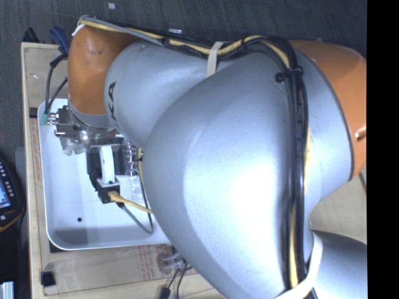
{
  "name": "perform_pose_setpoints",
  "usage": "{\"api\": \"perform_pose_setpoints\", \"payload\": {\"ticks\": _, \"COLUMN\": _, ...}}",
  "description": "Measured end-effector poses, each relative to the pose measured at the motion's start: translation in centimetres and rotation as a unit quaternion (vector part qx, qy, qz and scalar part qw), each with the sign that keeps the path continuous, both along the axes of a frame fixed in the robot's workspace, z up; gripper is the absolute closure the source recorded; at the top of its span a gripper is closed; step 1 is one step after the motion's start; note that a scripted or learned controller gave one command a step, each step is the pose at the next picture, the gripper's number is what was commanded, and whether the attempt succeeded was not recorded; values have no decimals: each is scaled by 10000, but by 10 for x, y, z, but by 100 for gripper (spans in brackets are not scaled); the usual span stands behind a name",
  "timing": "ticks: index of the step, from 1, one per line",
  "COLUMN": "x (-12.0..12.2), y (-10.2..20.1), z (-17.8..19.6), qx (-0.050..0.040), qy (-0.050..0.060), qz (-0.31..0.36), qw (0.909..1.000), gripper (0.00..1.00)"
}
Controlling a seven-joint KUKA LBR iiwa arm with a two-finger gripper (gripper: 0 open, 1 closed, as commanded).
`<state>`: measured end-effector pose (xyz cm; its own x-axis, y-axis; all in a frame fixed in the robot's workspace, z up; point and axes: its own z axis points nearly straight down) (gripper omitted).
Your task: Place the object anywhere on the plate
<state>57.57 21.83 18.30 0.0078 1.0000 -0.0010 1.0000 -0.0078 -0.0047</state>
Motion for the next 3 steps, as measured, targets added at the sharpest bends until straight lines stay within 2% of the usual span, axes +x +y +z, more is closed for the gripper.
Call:
{"api": "perform_pose_setpoints", "payload": {"ticks": 1, "x": 12, "y": -26, "z": -40, "qx": 1, "qy": 7, "qz": 370, "qw": 9993, "gripper": 100}}
{"api": "perform_pose_setpoints", "payload": {"ticks": 2, "x": -67, "y": -20, "z": -28, "qx": 1, "qy": 4, "qz": 471, "qw": 9989, "gripper": 100}}
{"api": "perform_pose_setpoints", "payload": {"ticks": 3, "x": -40, "y": -74, "z": -17, "qx": 3, "qy": -6, "qz": 1263, "qw": 9920, "gripper": 100}}
